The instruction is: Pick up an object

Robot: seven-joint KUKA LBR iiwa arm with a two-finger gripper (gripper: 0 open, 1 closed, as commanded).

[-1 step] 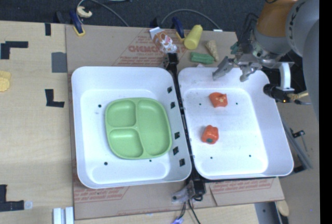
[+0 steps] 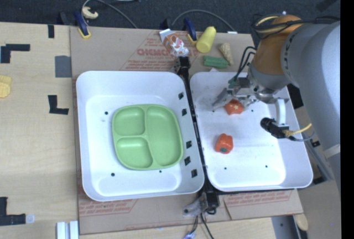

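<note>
I am looking down at a slant on a bench carrying two shallow white bins side by side, the left bin (image 2: 88, 121) and the right bin (image 2: 287, 166). A pale green divided plate (image 2: 147, 136) with three compartments is lying flat in the middle of the left bin. The grey arm (image 2: 310, 72), with its orange band (image 2: 272, 55) above the wrist, is reaching in from the right and is bending down over the far part of the right bin. Its gripper (image 2: 235, 98) is sitting low in that bin, right at a small red-orange object (image 2: 234, 107) that is lying on the bin floor. From this angle I am seeing the object touching or just below the gripper's tip, but I cannot tell whether it is being pinched or merely lying beside it. A second orange object (image 2: 223, 143), rounded with a dark spot on its near side, is resting nearer to me in the same bin, apart from the gripper. Beyond the bins, on the cardboard sheet (image 2: 138, 55), a yellow item (image 2: 206, 39), a green block (image 2: 214, 62), a tan piece (image 2: 225, 52) and a small printed packet (image 2: 175, 42) are lying close together.
</note>
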